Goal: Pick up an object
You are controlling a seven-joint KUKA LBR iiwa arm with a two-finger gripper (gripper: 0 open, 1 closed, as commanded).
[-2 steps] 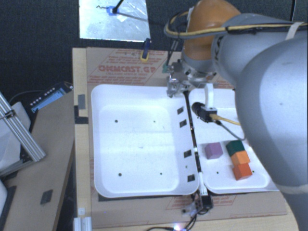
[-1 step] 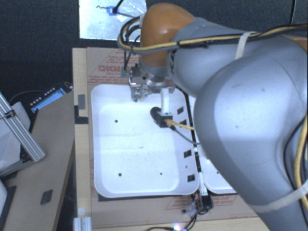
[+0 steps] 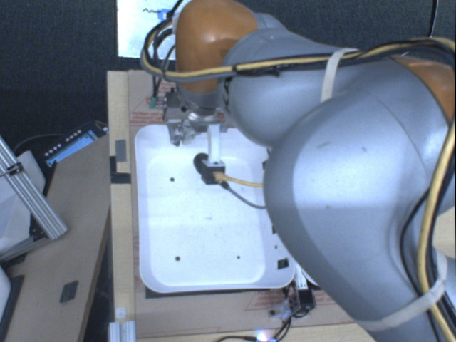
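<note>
A bulky grey robot arm [image 3: 356,177] is seen covering the frame from 12 through 6 o'clock, entering from the right and reaching toward 11 o'clock. A shallow white plastic bin [image 3: 199,269] with rounded corners is seen at centre-left, its 3 o'clock side overlapped by the arm. A light wooden bench [image 3: 71,262] is seen under the bin, spreading toward 8 o'clock. A white paper sheet with faint blue marks [image 3: 142,20] is seen against the dark backdrop at 11 o'clock. The arm's orange band [image 3: 210,38] is seen at 12 o'clock, just above the wrist, with yellow and black cables [image 3: 285,61] looped beside it and run along the grey shell toward 2 o'clock. A ribbed aluminium rail [image 3: 32,198] is laid at a slant at 9 o'clock, well apart from the bin. A blue-and-black flat strip [image 3: 71,144] is seen near 10 o'clock, beyond the rail. The metal two-finger gripper [image 3: 192,130] is hung below the band, over the bin's 12 o'clock end; whether it is wide or narrow cannot be told, and nothing is seen held. A small black fitting [image 3: 205,167] with a yellow lead is seen just under the gripper, over the bin floor. Small dark dots [image 3: 178,257] are scattered on the floor. Where the object to pick lies cannot be told.
</note>
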